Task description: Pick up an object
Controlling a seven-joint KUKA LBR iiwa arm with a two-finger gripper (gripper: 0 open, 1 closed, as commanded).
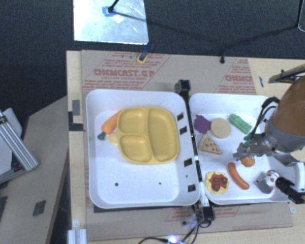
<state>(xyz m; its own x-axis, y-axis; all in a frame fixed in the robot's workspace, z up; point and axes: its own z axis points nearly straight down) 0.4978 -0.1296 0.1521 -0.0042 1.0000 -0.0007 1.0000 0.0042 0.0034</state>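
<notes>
Gripper (245, 154) hangs low in the right white bin (203, 101), right over a small orange-red round toy (248, 161) — finger spread I cannot tell. Red toy sausage (238, 176) lies just beyond at seven o'clock — long axis ten-to-four.

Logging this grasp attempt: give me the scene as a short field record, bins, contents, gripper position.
left bin: yellow divided plate; carrot against the plate's left edge
right bin: purple piece, round tan disc, green piece, waffle wedge, sausage, small pizza, grey-white item
gripper: low over the right bin, at a small orange item
grasp: cannot tell
</notes>
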